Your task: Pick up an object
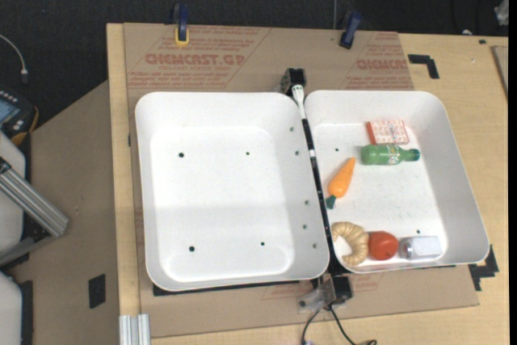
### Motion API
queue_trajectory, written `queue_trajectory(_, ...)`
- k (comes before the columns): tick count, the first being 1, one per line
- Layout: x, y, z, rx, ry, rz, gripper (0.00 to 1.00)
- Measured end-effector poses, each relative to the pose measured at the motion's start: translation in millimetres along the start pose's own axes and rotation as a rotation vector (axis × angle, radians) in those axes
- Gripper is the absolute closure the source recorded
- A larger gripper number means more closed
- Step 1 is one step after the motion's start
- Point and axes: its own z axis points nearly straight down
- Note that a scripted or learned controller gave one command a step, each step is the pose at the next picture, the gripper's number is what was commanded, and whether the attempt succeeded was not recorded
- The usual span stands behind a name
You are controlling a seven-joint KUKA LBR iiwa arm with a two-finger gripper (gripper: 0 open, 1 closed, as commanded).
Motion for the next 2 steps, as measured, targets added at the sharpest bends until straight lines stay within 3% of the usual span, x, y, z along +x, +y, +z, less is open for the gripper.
queue_trajectory(1,1,-11,172,0.023,0.008,0.002,1.0)
queue_trajectory(2,-1,-1,129,0.0,0.0,0.001,1.0)
